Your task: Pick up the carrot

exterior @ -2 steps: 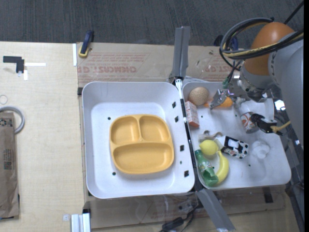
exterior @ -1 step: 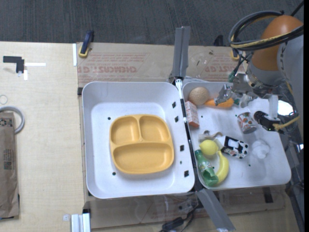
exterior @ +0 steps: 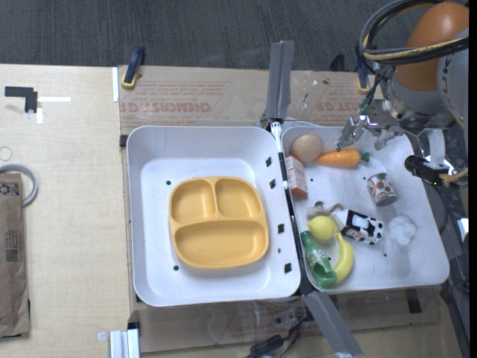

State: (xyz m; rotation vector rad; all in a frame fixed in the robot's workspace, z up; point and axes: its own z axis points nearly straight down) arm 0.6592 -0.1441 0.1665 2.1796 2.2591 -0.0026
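The carrot (exterior: 339, 158), orange with a green stub at its right end, lies flat near the back of the right bin (exterior: 425, 222). My gripper (exterior: 365, 139) hangs just behind and above the carrot's right end. Its metal fingers (exterior: 349, 134) are spread open, with nothing between them. The carrot's tip points left toward a beige round object (exterior: 306, 147).
The right bin also holds a small reddish box (exterior: 296, 177), a small printed can (exterior: 381, 189), a lemon (exterior: 323, 228), a banana (exterior: 343, 261), a green bottle (exterior: 316, 262), a black-and-white toy (exterior: 363, 227) and a clear plastic piece (exterior: 403, 230). A yellow divided plate (exterior: 220, 221) sits in the left bin (exterior: 149, 200).
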